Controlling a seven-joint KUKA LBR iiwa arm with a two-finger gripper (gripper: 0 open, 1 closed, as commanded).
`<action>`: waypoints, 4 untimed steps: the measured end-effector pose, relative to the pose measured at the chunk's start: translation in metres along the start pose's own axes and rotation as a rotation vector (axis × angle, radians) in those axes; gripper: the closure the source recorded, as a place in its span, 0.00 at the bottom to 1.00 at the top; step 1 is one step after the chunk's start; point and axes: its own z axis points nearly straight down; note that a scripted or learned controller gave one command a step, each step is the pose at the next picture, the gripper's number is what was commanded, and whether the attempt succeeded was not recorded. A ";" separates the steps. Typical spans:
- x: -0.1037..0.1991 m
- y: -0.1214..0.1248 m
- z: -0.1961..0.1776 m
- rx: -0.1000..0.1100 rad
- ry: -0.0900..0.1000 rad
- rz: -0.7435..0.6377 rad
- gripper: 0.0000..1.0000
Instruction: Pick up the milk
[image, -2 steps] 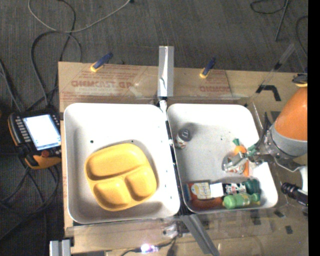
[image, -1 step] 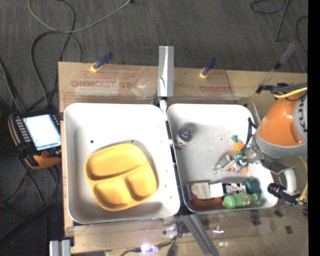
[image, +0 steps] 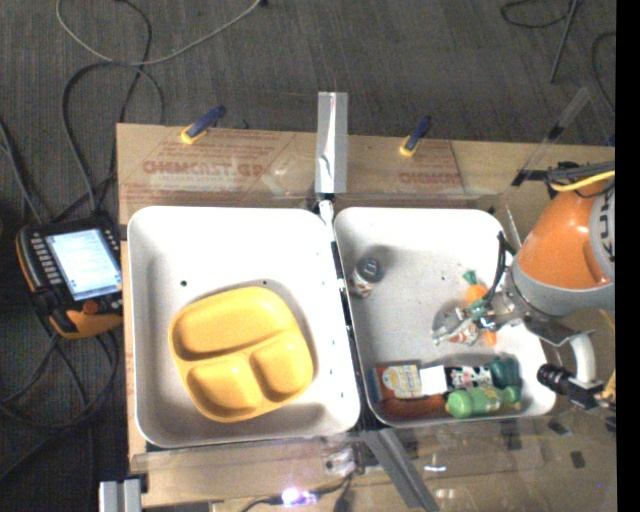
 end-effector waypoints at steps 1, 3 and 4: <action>-0.008 0.028 0.012 -0.011 -0.003 0.292 1.00; 0.062 0.023 -0.061 0.022 0.006 0.192 1.00; 0.112 0.006 -0.070 0.023 0.006 0.183 1.00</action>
